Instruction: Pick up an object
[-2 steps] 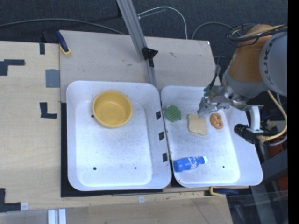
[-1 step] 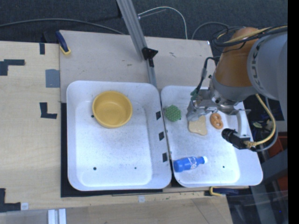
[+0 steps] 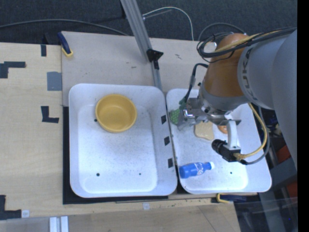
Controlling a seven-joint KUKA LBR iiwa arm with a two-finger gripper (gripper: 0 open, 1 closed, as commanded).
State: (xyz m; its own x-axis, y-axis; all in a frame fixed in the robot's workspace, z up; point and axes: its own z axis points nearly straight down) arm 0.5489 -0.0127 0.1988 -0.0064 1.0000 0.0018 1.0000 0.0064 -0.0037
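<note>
The claw (image 3: 186,117) is seen low over the right bin (image 3: 256,178), near its left wall; whether it is wide or narrow cannot be told. A green object (image 3: 175,114) lies just at its left, a tan piece (image 3: 204,131) just to its right. A blue bottle (image 3: 195,169) lies well below it. A yellow bowl (image 3: 116,112) sits in the left bin (image 3: 82,178), well to its left.

Both bins (image 3: 116,178) look like matt white plastic, speckled with dark flecks. The yellow bowl (image 3: 116,112) left of the gripper (image 3: 186,116) is smooth, dull plastic. Just below the gripper, the blue bottle (image 3: 195,169) looks glossy. The bench (image 3: 24,144) looks like pale wood, and the arm (image 3: 227,69) has a shiny orange band.
</note>
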